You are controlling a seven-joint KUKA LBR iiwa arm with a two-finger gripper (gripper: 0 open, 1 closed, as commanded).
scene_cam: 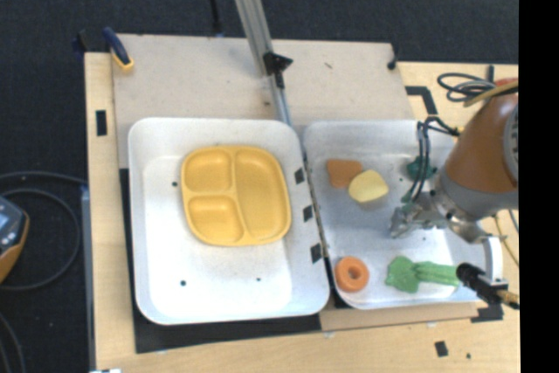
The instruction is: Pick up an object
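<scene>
The right bin (367, 135) holds an orange wedge (342, 171), a pale yellow lump (369, 186) touching it, an orange ring (353, 274) near the front edge and a green toy (419, 273) at the front right. My gripper (403, 223) hangs low over the bin floor at its right side, between the yellow lump and the green toy, touching neither. Nothing shows between its fingers.
The left bin (157, 275) carries a yellow divided tray (236, 194). A metal post (249, 4) rises behind the bins and a strut runs down between them. The arm's orange band (485, 153) and cables overhang the right bin's right rim.
</scene>
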